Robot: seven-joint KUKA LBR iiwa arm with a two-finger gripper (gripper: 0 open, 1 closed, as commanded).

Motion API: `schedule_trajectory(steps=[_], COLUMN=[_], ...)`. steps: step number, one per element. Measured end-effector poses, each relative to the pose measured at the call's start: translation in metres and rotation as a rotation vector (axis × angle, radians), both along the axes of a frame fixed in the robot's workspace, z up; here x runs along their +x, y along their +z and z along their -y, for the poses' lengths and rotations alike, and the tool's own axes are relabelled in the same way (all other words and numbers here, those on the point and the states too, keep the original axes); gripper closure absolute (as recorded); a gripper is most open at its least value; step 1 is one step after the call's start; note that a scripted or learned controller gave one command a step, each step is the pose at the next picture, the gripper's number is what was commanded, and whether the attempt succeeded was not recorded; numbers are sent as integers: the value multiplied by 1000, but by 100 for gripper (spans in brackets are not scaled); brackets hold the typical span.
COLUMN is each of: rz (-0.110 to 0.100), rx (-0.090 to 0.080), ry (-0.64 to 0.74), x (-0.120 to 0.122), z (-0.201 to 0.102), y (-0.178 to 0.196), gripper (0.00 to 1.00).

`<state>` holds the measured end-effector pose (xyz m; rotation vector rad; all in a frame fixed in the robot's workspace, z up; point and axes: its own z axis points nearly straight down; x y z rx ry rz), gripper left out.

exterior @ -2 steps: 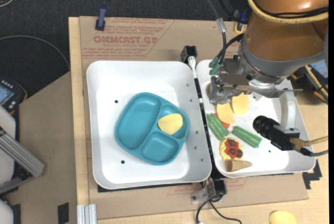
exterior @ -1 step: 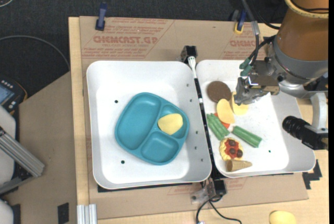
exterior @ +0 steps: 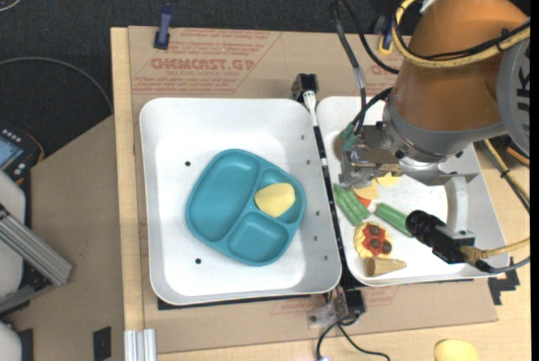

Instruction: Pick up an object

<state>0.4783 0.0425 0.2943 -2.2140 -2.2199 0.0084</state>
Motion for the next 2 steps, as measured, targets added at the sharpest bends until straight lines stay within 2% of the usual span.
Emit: schedule_trajectory(steps=[1,2], rz=[30,-6], rx=[5,-4], ry=[3,-5], x=[13,3], z=[-55,-46], y=[192,63], gripper=[100,100])
